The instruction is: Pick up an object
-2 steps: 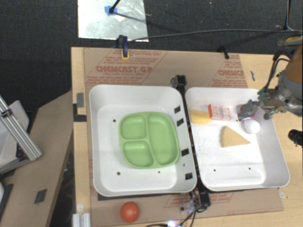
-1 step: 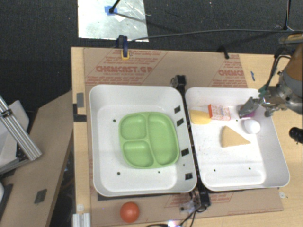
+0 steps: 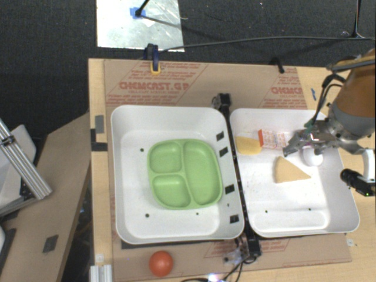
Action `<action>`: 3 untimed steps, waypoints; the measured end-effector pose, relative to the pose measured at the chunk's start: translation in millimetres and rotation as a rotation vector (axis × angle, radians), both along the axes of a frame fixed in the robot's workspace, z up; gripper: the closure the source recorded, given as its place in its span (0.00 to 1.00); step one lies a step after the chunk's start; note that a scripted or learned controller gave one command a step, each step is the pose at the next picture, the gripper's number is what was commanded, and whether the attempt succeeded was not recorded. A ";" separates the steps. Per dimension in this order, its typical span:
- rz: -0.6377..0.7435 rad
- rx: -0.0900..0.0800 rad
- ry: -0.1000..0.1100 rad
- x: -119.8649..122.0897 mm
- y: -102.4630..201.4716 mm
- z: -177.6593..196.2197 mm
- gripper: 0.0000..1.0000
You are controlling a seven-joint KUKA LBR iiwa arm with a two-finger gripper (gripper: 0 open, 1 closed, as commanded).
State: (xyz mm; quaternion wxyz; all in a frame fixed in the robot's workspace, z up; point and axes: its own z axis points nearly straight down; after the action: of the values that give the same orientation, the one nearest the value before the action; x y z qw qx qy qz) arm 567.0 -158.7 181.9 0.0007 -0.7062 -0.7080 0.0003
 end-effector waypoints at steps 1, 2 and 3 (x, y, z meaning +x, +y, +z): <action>-0.001 0.000 0.000 6.2 -0.3 -60.6 0.00; -0.002 0.000 -0.001 6.6 0.3 -99.1 0.00; -0.002 -0.002 -0.005 7.8 -0.2 -86.4 1.00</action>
State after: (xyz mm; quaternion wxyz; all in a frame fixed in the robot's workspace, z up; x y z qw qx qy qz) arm 574.9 -158.9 95.5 -0.0017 -0.7069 -0.7074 -0.0010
